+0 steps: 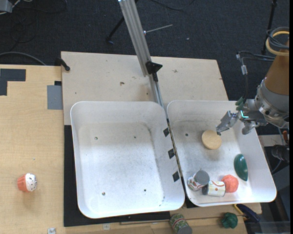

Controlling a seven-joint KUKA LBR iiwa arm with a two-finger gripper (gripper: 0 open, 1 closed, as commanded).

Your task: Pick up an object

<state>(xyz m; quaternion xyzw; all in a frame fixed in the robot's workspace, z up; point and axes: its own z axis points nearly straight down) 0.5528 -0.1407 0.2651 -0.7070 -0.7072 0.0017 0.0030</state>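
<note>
a pale wooden bench [136,72] carried two white bins side by side. over the right bin [195,113] the gripper [233,122] stood spread wide and empty, one finger [223,124] just above a tan disc [211,140]. near the front wall lay a green piece [240,165], an orange ball [230,183] and a small cup [201,178].

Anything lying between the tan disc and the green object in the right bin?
No. Between the tan disc and green object, the camera view shows bare right bin floor.
</note>
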